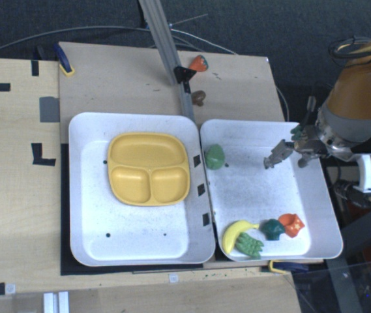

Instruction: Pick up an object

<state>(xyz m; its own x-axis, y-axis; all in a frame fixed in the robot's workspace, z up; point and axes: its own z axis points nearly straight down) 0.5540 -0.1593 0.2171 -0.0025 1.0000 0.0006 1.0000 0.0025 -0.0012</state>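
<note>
Camera view shows the gripper (288,152) with its claw open and holding nothing, near the green ball (214,156) in the right bin (315,194); it looks light and slippery, so squeeze its middle.

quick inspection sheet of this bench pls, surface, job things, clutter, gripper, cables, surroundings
surface: wooden bench with black tape marks; two white bins side by side, left bin and right bin
job's things: in the right bin, green ball near the left wall; banana, green leafy toy, teal piece and orange-red piece clustered at the near edge
clutter: yellow divided tray in the left bin; small orange item and brown item on the bench behind the bins
gripper: gripper above the right bin's far right part, nothing seen between its fingers
cables: thin dark cables looping behind the bench
surroundings: dark carpet; grey slanted pole
</note>
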